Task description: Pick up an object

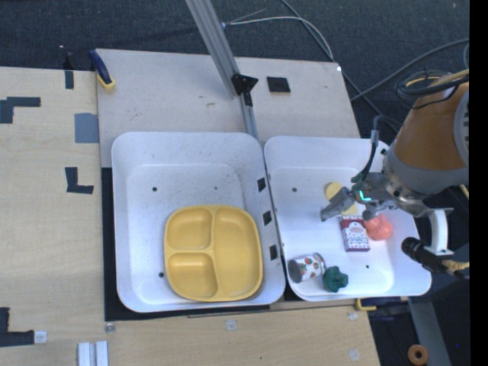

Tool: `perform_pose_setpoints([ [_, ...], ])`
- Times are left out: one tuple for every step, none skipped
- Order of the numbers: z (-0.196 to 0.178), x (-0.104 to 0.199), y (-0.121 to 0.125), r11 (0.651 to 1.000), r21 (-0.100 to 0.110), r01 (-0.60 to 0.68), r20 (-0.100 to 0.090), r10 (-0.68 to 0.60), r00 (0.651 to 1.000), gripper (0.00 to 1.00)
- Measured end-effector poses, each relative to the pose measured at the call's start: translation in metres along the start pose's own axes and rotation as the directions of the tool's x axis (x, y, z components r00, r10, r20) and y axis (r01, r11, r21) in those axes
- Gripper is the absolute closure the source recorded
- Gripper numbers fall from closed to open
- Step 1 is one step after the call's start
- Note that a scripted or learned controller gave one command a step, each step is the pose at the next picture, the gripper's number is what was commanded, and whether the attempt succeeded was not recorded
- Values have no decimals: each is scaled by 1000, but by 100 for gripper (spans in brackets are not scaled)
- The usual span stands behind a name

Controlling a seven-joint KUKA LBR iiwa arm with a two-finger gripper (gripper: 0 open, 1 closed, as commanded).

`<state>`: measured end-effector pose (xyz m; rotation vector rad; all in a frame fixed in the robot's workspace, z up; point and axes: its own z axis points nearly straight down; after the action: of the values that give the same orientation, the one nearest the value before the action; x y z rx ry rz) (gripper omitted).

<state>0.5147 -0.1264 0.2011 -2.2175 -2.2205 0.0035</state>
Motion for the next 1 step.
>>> perform_pose_setpoints([
  [-1, 0, 0, 1000, -2, 0, 0, 0, 1000, 0],
])
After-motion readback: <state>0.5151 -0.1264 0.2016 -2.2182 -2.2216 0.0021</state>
